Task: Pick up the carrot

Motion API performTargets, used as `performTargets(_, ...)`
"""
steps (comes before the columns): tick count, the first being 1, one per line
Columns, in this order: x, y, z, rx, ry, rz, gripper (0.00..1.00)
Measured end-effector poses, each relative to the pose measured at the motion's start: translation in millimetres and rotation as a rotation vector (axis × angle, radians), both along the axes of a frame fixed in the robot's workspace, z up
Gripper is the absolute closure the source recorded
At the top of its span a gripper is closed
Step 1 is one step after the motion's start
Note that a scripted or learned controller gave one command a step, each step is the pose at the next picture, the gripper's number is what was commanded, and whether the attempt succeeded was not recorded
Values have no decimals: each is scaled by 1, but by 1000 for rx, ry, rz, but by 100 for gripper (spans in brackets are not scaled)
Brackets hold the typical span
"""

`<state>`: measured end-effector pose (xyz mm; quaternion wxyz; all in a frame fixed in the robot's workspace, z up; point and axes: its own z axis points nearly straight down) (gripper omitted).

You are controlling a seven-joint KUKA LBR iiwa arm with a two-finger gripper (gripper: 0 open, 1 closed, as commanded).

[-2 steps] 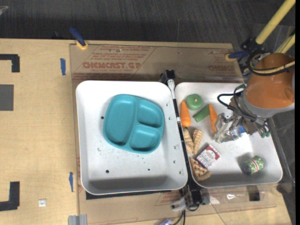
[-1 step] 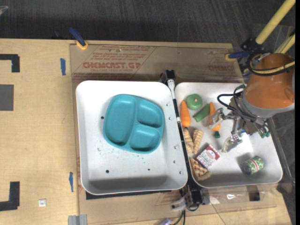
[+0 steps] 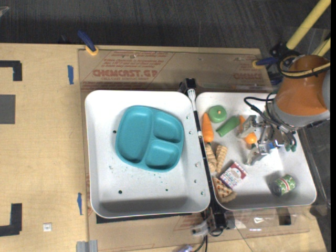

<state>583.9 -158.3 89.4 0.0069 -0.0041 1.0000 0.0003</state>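
Carrot (image 3: 208, 128) lies along the left wall of the right bin (image 3: 302, 164), beside a green block (image 3: 228, 126) and below a round green piece (image 3: 216, 112), with waffles (image 3: 218, 159) and a small packet (image 3: 232, 175) lower down. Gripper (image 3: 258, 142) hangs mid-bin, well right of the carrot; whether its jaws are parted or closed I cannot tell, though something small and orange (image 3: 251, 138) sits against it. Left bin (image 3: 105, 156) holds a teal divided plate (image 3: 149, 137), and a green can (image 3: 282, 184) rests near the right bin's lower right corner.
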Motion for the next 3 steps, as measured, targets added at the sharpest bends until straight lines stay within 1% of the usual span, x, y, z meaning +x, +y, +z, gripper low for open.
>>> performTargets(1, 5, 0, 14, -3, -16, 2, 100)
performTargets(2, 4, 0, 13, -2, -13, 1, 0)
performTargets(3, -3, -13, 0, 2, 1, -58, 0)
